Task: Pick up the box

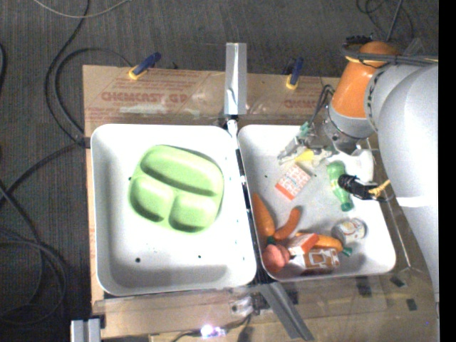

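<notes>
**Box flat in right bin, gripper just above it**

Box [293, 182], orange and white, lying flat on the floor of the right bin [385, 262], upper middle of that bin, right of frame centre. Just up and right of it, the gripper [308, 147], hanging low over the bin; finger state impossible to tell. Right of the box, a green bottle [339, 185]. Below, two carrots [273, 222], a carton [314, 255] and a small can [350, 229]. In the left bin [107, 262], a green moulded tray [177, 188].
</notes>
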You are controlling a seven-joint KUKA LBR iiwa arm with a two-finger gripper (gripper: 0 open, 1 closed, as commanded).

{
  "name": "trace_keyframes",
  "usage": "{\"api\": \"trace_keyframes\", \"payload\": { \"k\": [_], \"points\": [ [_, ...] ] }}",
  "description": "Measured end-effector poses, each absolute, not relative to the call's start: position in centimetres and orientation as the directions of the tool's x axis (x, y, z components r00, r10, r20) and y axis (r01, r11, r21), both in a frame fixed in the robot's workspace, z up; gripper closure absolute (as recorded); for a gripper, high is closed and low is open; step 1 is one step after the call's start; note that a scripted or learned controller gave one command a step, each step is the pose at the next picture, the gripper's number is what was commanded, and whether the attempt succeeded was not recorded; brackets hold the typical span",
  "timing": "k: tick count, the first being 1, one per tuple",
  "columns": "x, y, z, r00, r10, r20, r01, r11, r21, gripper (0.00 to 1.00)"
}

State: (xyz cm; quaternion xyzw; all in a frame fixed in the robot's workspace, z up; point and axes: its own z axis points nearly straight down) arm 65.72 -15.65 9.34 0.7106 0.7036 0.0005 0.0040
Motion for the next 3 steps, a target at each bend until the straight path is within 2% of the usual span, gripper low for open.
{"api": "trace_keyframes", "payload": {
  "k": [1, 2, 3],
  "points": [
    [66.8, -16.9, 12.2, -0.070, 0.998, -0.005, 0.998, 0.070, -0.004, 0.00],
    [65.5, -18.6, 19.0, -0.112, 0.994, -0.004, 0.994, 0.112, -0.001, 0.00],
    [61.6, -14.5, 10.2, -0.127, 0.992, -0.004, 0.992, 0.127, 0.016, 0.00]
  ]
}}
